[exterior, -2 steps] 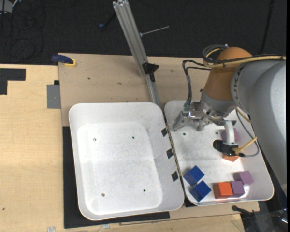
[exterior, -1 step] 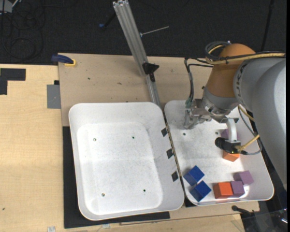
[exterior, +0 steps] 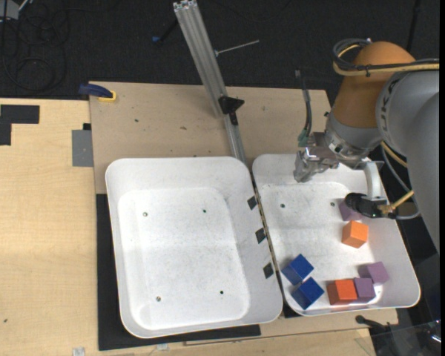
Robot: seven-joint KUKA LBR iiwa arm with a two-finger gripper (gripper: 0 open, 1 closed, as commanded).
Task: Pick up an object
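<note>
White bins, bright blocks, pale wood bench

The left bin (exterior: 179,247) and right bin (exterior: 311,199) are white with a fine dark speckle; small black clips (exterior: 260,235) sit along the seam between them. In the right bin lie two blue blocks (exterior: 302,279), an orange block (exterior: 354,233), a darker red-orange block (exterior: 343,291) and purple blocks (exterior: 370,279), with another purple one (exterior: 347,211) partly hidden. The bench (exterior: 37,221) is pale wood with black patches and a grey patch on its left part; a tan board (exterior: 156,121) lies beneath the bins. The arm (exterior: 400,117) is grey with an orange band (exterior: 367,80), and the gripper (exterior: 310,162) is metallic grey. A silver rail (exterior: 204,58) slants against the black background.
</note>
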